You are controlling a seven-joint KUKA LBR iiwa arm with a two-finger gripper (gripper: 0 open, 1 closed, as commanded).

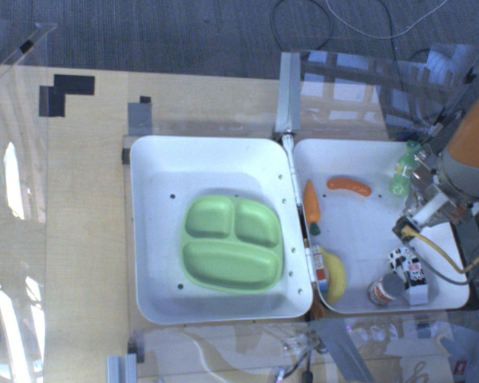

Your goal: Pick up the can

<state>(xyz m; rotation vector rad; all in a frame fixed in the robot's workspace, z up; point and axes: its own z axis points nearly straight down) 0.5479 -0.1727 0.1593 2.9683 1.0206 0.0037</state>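
The can (381,291) lies on its side near the front right corner of the right bin (359,154), its silver and red end facing the camera. My gripper (412,284) comes in from the right and sits low just to the right of the can, close to it or touching it. A small black-and-white patterned thing (404,262) is right at the gripper, just behind the can.
In the right bin, a banana (334,275) lies front left, a carrot (311,202) along the left wall, a sausage (349,186) at the back and a green bottle (401,174) back right. The left bin (152,174) holds a green divided plate (231,242).
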